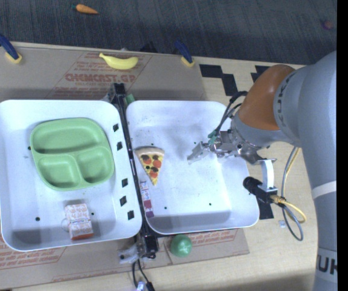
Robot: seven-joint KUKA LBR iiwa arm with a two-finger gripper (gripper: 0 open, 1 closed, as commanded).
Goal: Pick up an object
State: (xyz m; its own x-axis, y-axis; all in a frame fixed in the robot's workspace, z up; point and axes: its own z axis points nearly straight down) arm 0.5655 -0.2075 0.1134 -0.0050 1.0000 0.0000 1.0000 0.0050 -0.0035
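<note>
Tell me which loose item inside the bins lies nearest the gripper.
The pizza-slice toy, in the right white bin where the gripper hovers. The green divided tray and small wrapped packet lie in the left bin.

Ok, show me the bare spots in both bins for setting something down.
Right bin: bare floor between the pizza slice and the front wall, below the pincer. Left bin: mostly taken by the green tray; a small patch beside the snack packet.
</note>
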